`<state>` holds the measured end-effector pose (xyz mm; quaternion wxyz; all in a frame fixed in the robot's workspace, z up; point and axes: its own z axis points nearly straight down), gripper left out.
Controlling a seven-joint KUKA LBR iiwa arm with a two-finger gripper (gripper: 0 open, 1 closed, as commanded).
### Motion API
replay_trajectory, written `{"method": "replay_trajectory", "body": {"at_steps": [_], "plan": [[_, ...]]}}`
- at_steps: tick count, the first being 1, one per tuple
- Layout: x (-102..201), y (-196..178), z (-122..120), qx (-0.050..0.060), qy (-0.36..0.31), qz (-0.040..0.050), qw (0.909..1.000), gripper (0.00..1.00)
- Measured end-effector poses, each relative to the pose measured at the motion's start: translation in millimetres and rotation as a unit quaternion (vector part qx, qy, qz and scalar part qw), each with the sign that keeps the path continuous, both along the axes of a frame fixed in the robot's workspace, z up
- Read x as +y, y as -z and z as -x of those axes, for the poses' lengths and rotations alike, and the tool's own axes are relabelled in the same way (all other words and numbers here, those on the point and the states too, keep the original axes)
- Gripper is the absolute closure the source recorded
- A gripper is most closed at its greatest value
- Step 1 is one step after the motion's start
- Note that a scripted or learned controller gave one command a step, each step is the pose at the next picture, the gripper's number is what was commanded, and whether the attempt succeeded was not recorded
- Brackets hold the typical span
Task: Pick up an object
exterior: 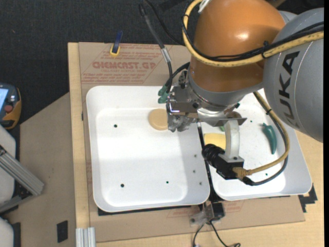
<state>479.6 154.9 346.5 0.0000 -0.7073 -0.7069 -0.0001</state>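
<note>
Nearest to us, the left bin [139,189] spreads bare white below the gripper [177,118], and we see only a few dark dots on its floor. Up at the gripper itself, a round tan disc [158,120] lies just to its left in that bin's upper part, touching or almost touching the metal; we cannot tell which. We judge the task to be in its approach step: the arm [234,40] hangs low over the disc, and nothing shows between the fingers. Whether the gripper stands wide or narrow we cannot tell, since the wrist and orange band cover it from above. The next move, as we read it, calls for centring on the disc and closing squarely, because a flat piece may slip out. To the gripper's right, in the right bin [288,187], a yellow block [214,139] sits partly hidden under the wrist, and a green pepper-like piece [270,136] lies further right. Beyond, brown cardboard [123,66] backs the bins.
</note>
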Motion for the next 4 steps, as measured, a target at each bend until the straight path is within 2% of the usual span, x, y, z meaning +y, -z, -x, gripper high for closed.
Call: {"method": "replay_trajectory", "body": {"at_steps": [1,2,3,4], "plan": [[24,111,3,0.007,-0.001,0.0019,1.0000,1.00],[34,-5,-1,-0.006,-0.002,-0.0026,1.0000,1.00],[48,100,2,0.006,0.000,0.0021,1.0000,1.00],[15,109,-17,0.002,0.002,0.0012,1.0000,1.00]]}}
